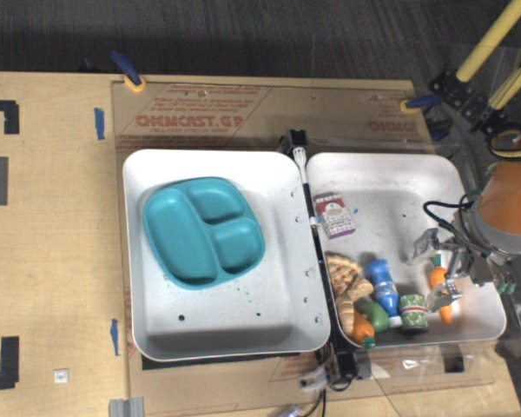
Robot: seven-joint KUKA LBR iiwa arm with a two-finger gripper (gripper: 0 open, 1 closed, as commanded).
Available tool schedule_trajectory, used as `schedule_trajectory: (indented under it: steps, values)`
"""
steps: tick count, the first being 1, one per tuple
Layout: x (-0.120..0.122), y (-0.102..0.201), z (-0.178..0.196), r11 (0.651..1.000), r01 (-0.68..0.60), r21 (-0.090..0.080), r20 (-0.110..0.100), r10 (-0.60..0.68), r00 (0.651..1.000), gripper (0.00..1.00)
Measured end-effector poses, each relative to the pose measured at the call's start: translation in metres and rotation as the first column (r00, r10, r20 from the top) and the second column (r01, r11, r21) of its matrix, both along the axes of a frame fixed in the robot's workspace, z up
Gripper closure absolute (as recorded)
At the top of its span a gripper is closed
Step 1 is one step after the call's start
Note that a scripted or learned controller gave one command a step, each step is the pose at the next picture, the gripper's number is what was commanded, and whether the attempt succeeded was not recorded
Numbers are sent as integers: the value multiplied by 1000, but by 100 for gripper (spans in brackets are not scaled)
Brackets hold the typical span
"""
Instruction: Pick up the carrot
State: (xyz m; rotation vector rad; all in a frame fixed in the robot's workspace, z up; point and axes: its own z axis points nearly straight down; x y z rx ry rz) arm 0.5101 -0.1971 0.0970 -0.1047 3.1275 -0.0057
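Carrot in right bin's near-left corner

Carrot (pixel 359 327) lies in the right bin (pixel 391 176), against its left wall, beside a green item (pixel 375 314). The gripper (pixel 443 290) hangs well apart, towards the bin's right side; its grip cannot be read. The carrot's green end seems to point towards the near rim; its long axis is unclear.

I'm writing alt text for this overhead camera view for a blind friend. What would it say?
A grey robot arm reaches from the right into the right white bin, its gripper low near an orange carrot among toy foods, including a blue bottle and a small can. The left white bin holds a teal divided plate.
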Motion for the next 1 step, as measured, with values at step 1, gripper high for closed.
schedule_trajectory:
  steps: [1]
  values:
    - [2, 2, 9, 1000, -3, -1, 4, 3, 1000, 100]
